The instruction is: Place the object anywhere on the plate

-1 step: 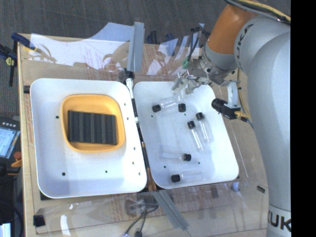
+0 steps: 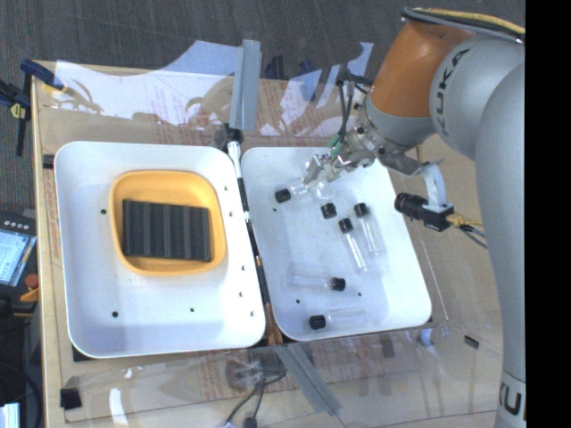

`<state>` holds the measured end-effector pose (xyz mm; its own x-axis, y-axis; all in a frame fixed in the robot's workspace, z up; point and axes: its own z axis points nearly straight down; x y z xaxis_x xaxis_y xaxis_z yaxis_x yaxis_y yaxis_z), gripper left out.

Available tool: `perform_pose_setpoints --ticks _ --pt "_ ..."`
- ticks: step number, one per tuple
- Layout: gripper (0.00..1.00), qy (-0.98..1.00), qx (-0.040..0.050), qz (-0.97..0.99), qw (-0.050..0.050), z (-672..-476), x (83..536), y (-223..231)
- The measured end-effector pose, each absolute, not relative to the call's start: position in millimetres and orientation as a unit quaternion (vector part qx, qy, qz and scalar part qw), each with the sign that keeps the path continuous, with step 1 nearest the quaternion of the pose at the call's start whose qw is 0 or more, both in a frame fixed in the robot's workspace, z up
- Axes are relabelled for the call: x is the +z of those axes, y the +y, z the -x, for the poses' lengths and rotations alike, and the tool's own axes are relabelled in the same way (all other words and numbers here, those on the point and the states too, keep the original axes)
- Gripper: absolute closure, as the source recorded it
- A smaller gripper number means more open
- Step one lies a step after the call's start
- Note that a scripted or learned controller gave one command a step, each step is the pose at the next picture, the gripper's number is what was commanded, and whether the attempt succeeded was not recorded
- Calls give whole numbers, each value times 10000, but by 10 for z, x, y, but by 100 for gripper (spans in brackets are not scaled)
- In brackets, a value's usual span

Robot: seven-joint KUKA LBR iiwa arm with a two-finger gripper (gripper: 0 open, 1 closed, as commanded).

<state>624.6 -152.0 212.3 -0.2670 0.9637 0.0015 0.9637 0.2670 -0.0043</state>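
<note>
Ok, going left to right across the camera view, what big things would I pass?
Left bin → yellow plate with its dark ridged insert → right bin scattered with clear black-capped vials → grey arm.

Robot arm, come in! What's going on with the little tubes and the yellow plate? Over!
End effector low over right bin's far edge, by one vial. Clear vials scattered in right bin. Yellow plate waits in left bin, dark ribbed insert on it.

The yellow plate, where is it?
The yellow plate lies in the left white bin, with a dark ribbed block on it.
</note>
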Motion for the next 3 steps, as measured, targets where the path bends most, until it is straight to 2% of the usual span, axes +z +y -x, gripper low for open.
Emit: perform_pose_setpoints --ticks 1,2,3 --pt "100 -8438 6 5367 -1 -6192 2467 -1256" --pt "100 -9138 9 4063 18 -6179 2205 -1280" --pt "100 -9352 7 3542 22 -6125 2252 -851"
